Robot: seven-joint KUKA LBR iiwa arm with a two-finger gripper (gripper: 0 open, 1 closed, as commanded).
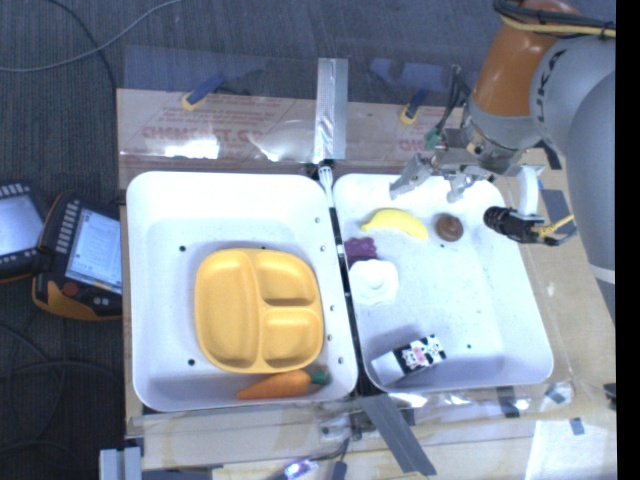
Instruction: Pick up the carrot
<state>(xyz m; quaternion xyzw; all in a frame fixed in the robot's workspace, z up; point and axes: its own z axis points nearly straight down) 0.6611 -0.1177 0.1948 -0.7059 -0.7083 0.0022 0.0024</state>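
Largest first: counter (pixel 140 133) carrying two white bins side by side, left bin (pixel 160 218) and right bin (pixel 510 308), split by a raised divider.

Inside the left bin, a yellow sectioned plate (pixel 262 308) near the middle. Just below the plate, against the near wall, the carrot (pixel 275 386), lying flat, long axis running left to right along that wall, green stub toward the right end, beside the divider.

Grey arm with orange band (pixel 510 63) entering from the right, ending in the hand (pixel 437 181), poised over the far edge of the right bin, fingers (pixel 408 182) spread apart, released, nothing between them.

Below the hand in the right bin: a banana (pixel 395 223), a white and purple piece (pixel 370 268), a small brown round thing (pixel 449 228), and a black-and-white item (pixel 421 354) near the front.

Key relation: carrot well apart from the hand, diagonally toward the near-left, across the divider in the other bin. Likely needed: a long traverse over the divider, then fingers closing across the carrot's short width, with the bin wall and plate crowding either side.
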